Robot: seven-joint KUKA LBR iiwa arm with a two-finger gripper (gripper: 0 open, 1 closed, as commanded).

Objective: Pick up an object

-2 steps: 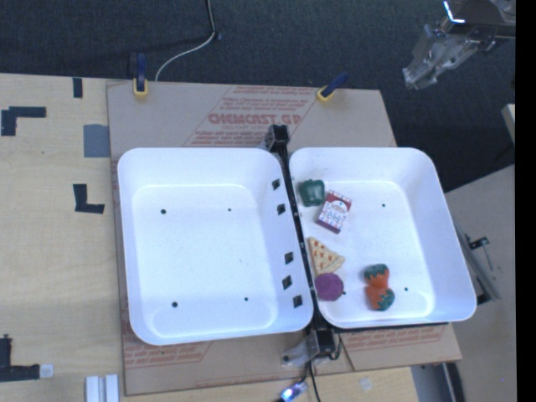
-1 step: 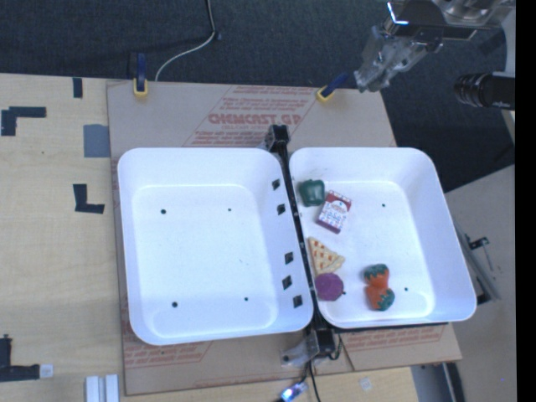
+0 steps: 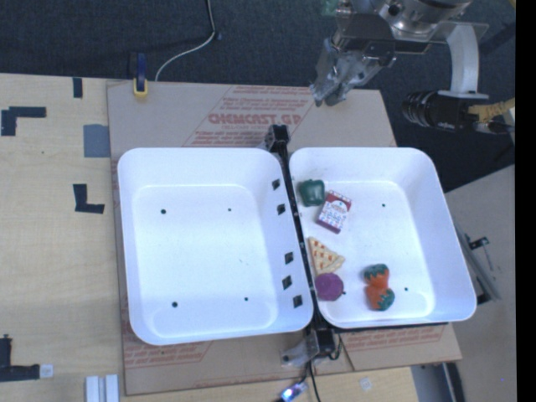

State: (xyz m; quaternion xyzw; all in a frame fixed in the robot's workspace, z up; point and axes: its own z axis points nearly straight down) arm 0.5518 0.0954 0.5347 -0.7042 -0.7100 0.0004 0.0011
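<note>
The right bin (image 3: 419,182) holds several small items. A dark green lump (image 3: 311,192) lies at its upper left, with a red and white box (image 3: 334,213) just beside it. Lower down sit a yellow waffle-patterned wedge (image 3: 324,256), a purple round piece (image 3: 329,287), and an orange and red toy with a green end (image 3: 378,286). My gripper (image 3: 329,90) hangs high above the bench beyond the bins' far edge, over the cardboard, with nothing seen between its fingers.
The left bin (image 3: 134,224) lies beside the right one, joined by a black clamp strip (image 3: 286,224). Both rest on a cardboard sheet (image 3: 243,115). A white cable (image 3: 188,53) and a yellow and blue clip (image 3: 140,82) sit at the back left.
</note>
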